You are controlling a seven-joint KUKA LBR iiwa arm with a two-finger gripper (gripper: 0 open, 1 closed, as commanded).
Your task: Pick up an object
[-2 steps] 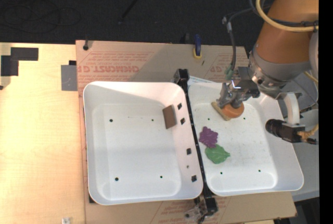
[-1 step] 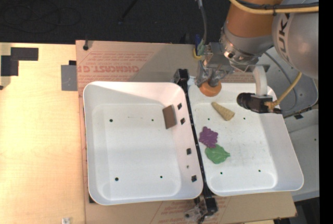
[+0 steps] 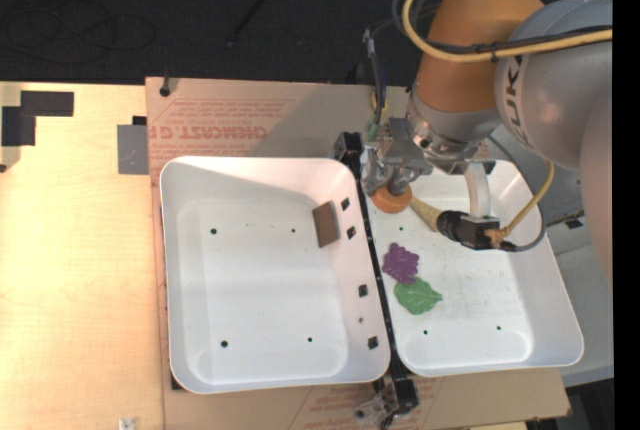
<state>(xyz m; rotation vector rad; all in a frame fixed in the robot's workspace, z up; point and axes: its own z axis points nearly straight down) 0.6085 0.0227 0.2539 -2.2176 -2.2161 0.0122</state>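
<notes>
Because the task names no particular object, the likeliest target is the orange object [image 3: 390, 199], a small rounded piece lying in the upper left corner of the right bin [image 3: 540, 318], close against the divider between the bins. The end effector [image 3: 388, 180] sits directly above it, at or near contact; whether it is released, clenched, or grasping the piece cannot be told from this angle, since the wrist hides the tips. The arm [image 3: 500, 68] reaches in from the upper right of the frame and bends steeply down, a posture that suits a vertical approach to something lying flat. Just below, toward centre frame, lie a purple object [image 3: 401, 262] and a green object [image 3: 417, 296], near each other and apart from the orange piece. A brown block [image 3: 325, 224] rests in the left bin [image 3: 200, 338] near its right wall. Both bins stand on the counter [image 3: 70, 268].
</notes>
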